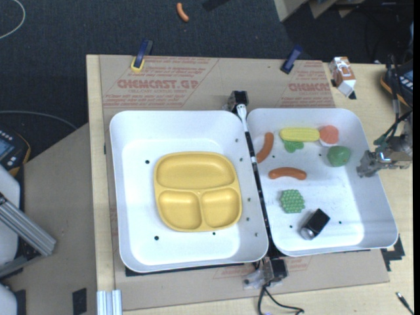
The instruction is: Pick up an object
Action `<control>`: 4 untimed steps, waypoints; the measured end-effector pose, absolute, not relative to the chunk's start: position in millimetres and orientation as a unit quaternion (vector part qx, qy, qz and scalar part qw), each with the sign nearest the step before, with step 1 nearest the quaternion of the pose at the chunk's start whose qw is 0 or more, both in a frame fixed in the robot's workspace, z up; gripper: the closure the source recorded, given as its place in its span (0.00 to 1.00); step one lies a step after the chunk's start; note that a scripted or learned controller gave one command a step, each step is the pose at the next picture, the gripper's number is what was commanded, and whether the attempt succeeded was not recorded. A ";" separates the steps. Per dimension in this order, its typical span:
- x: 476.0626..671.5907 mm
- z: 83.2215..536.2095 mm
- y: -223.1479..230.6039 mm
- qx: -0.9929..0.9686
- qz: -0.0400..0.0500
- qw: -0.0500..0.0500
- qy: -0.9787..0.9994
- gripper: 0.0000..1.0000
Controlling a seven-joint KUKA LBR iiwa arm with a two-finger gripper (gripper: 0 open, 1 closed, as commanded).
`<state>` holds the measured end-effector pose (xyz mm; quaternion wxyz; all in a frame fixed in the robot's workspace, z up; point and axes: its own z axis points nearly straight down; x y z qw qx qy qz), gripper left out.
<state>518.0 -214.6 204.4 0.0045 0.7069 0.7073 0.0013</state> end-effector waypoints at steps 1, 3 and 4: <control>519.2 226.7 -215.0 0.707 0.001 0.003 0.708 1.00; 546.5 229.4 -116.8 0.705 0.001 0.000 0.709 1.00; 559.1 233.4 -72.7 0.705 0.002 0.001 0.709 1.00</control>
